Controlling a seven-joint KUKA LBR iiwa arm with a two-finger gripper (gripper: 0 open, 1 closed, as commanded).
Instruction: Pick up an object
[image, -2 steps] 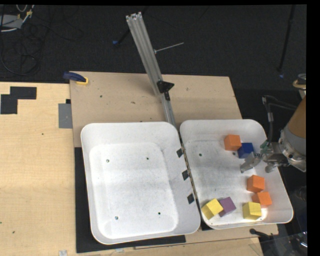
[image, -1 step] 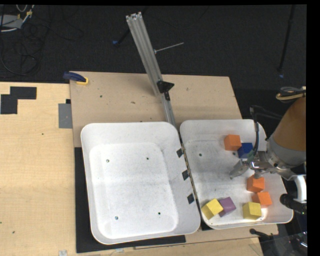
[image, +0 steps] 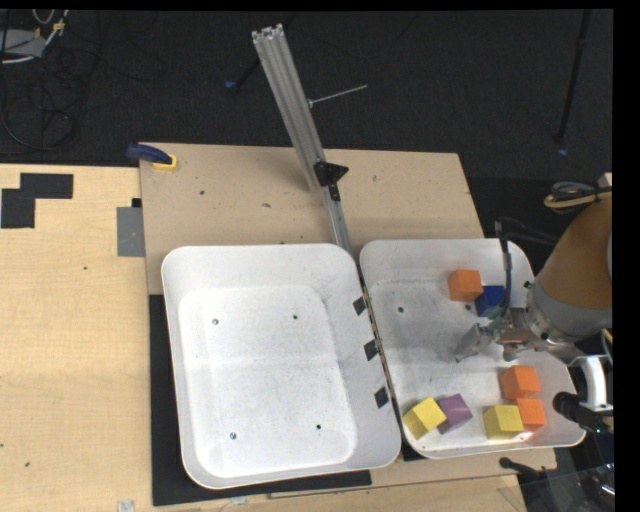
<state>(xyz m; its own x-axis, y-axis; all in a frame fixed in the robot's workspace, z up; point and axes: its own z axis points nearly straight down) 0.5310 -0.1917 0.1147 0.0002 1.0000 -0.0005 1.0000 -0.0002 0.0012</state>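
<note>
Blocks lie around the end effector (image: 487, 338) in the right bin (image: 420, 270): orange block (image: 464, 285) and blue block (image: 491, 299) just above it, two orange blocks (image: 519, 381) below, yellow (image: 425, 416) and purple (image: 455, 409) lower left. Its grip state cannot be told.

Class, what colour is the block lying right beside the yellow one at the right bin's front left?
Purple block, touching the yellow block, seen in the camera view.

**Seven blocks, two bins**

Two shallow white plastic bins: a left bin (image: 200, 275) and a right bin (image: 420, 262). Three orange cubes: one (image: 464, 285) beyond the jaws, two (image: 519, 381) (image: 532, 412) nearer the camera. Two yellow cubes (image: 425, 416) (image: 503, 421). One purple cube (image: 455, 408). One blue cube (image: 491, 299) just beyond the jaws.
</note>
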